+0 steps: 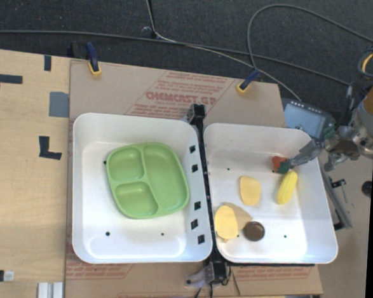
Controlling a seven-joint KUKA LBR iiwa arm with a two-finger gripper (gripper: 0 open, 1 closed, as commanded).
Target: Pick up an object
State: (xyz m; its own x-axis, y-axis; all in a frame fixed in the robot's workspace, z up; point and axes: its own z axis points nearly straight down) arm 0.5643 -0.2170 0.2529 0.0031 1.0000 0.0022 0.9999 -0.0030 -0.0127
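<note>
Gripper (288, 164) state could not be told; it reached into the right white plastic bin (307, 249) and hovered at a small red object (278, 162), just above the yellow corn-shaped toy (287, 187) lying there.

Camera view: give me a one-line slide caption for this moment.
Gripper reaches into the right bin near a red item and corn; green tray in the left bin.

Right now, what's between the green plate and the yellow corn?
In the camera view, between the green divided plate and corn cob lie the bins' rims and a yellow slice.
</note>
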